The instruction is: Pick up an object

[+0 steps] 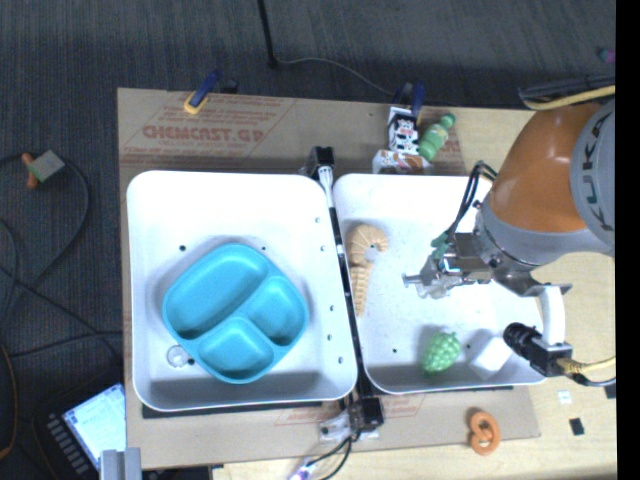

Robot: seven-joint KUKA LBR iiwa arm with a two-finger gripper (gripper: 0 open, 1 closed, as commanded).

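Two bins: a left bin [150, 228] and a right bin [400, 203], shallow and white, side by side on a brown cardboard sheet [220, 133] in the middle of the frame.
Room: dark grey carpet [120, 28] fills the top and left of the frame, with black cables across it.
Left bin: a blue divided tray [235, 310] lies in its lower half; the white floor above the tray is bare.
Right bin, left edge: a toy ice-cream cone [362, 258] lies along the wall shared with the left bin.
Right bin, lower part: a green bumpy toy [441, 351] sits near the bottom wall, with a small white block [489, 356] just to its right.
Arm: grey and orange, it covers the bin's right side.
Gripper [428, 280]: over the bin's middle, above the green toy and apart from it; nothing shows between the fingers, and whether they are spread or closed I cannot tell.
Open floor: the upper middle of the right bin, between the cone and the arm.
Outside the bins: a small bottle [432, 138] at the top edge, an orange ring [484, 431] at the lower right.
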